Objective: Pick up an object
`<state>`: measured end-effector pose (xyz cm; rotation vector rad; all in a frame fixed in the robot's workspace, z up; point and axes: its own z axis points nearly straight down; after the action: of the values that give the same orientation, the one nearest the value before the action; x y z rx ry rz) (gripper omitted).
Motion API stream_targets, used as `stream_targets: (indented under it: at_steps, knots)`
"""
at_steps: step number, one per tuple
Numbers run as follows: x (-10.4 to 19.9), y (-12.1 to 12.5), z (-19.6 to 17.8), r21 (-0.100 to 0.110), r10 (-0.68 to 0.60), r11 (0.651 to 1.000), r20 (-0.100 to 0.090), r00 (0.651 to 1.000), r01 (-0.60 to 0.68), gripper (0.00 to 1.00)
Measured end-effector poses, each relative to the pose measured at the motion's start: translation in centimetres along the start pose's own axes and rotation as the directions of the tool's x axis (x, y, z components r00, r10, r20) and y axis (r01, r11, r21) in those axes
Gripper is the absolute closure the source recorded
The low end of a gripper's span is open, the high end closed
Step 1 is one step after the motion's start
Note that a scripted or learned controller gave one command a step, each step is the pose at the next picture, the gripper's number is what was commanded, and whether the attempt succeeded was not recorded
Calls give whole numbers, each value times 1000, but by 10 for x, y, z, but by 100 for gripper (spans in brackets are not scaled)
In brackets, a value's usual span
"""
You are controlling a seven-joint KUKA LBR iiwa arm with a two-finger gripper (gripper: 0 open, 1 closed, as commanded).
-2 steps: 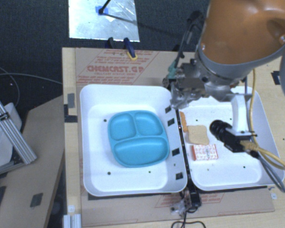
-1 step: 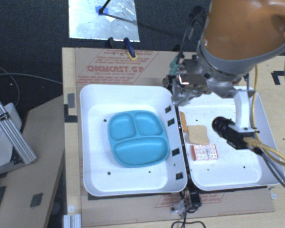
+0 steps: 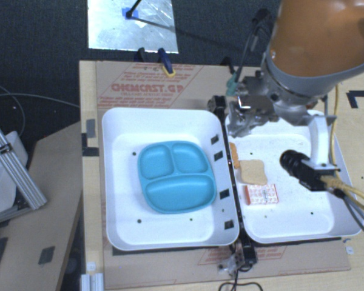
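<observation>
A blue divided plate [image 3: 176, 176] lies in the left bin [image 3: 118, 138]. In the right bin [image 3: 291, 223] lie a tan slice of bread [image 3: 253, 171], a small red-and-white packet [image 3: 261, 194] just in front of it, and a narrow orange piece [image 3: 234, 155] against the bin's left wall. My gripper [image 3: 241, 123] hangs over the right bin's back left corner, above and behind the orange piece. The wrist and arm hide its fingertips.
The grey and orange arm [image 3: 321, 29] covers the right bin's back edge. A black cylinder on a white bracket [image 3: 303, 165] juts over the right bin beside yellow cables [image 3: 352, 193]. A foil sheet [image 3: 133, 17] and a blue clamp [image 3: 165, 59] lie behind the bins.
</observation>
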<state>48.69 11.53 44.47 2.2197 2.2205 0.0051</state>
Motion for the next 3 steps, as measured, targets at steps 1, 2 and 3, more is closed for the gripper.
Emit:
stream_targets:
  at_steps: [1, 2, 3]
  knots:
    - [-35, 0, 22, 2, 3, 1000, 1, 1000, -3, 100]
    - [55, 6, -34, -5, -12, 1000, -4, 1000, 12, 100]
    - [26, -2, 75, 13, 2, 1000, 4, 1000, -2, 100]
